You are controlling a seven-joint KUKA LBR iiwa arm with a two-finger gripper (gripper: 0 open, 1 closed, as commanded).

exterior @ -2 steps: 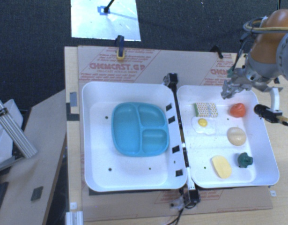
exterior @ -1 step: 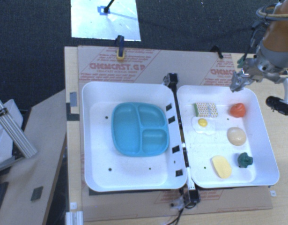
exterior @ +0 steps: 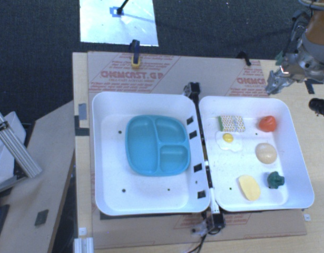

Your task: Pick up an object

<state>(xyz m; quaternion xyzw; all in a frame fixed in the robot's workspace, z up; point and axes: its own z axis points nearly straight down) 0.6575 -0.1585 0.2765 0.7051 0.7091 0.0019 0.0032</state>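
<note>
**Six objects in the right bin, gripper off its far corner**

Nearest me in the right bin I count two things along the front: one pale yellow piece and, just to its right, one dark green piece. Behind them sits one beige egg-shaped object. Farther back I see one fried-egg toy and one orange-red object near the right wall, well apart from each other. One patterned packet lies just behind the fried egg. That makes six, none touching another that I can see.

The left bin holds one blue divided plate with three compartments.

Beyond the right bin's far right corner, over the bench, I see the gripper. Its fingers hold nothing I can see; whether they are apart or together I cannot tell.
</note>
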